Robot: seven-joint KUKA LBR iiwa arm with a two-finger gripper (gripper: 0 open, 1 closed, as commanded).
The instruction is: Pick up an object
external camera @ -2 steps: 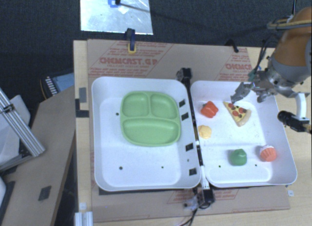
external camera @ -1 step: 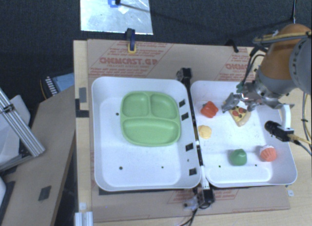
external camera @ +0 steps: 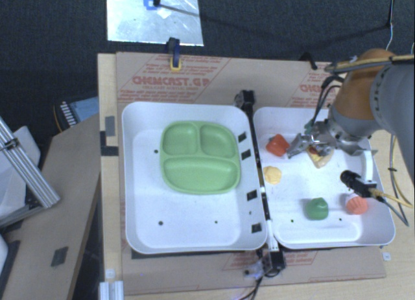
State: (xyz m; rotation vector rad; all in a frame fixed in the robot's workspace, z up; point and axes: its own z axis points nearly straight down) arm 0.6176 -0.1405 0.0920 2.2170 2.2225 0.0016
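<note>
Gripper fingers sit spread open over a small yellow-and-red object in the right bin, not clasping it. Beside it lie an orange-red piece and a rounded green lump. "CHEMCAST GP" is printed on the brown board.

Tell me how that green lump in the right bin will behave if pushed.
The green lump looks rounded and squat, so it may roll or skid on the smooth white bin floor. It seems small, probably light. It lies apart from its neighbours, so a push shouldn't jam.
</note>
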